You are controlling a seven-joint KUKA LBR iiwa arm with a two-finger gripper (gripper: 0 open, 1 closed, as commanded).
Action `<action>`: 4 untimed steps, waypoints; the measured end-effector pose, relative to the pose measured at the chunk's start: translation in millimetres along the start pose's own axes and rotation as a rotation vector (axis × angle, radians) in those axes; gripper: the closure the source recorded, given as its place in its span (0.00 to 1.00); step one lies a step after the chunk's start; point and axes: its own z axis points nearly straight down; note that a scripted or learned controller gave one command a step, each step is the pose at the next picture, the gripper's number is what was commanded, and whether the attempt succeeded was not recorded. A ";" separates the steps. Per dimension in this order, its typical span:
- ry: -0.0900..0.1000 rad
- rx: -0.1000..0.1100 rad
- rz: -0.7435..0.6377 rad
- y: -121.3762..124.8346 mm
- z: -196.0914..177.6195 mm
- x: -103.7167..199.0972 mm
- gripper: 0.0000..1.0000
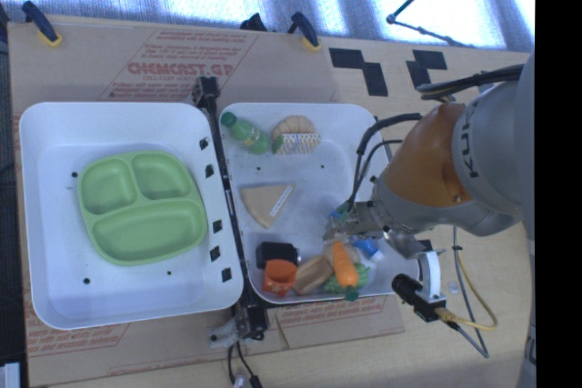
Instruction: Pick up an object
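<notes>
The two-finger claw [350, 236] hangs low over the near right corner of the right white bin [320, 117]. I cannot tell its state. Just below it lies an orange plastic carrot [344, 265]; nothing looks lifted yet, so the pick remains.

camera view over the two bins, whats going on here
A grey arm with an orange band reaches from the right into the right white bin, its claw low over a cluster of toy food near an orange carrot. Nothing visibly held. The left white bin holds a green divided plate.
</notes>
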 end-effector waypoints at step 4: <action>0.001 0.004 -0.012 0.7 8.2 -12.3 1.00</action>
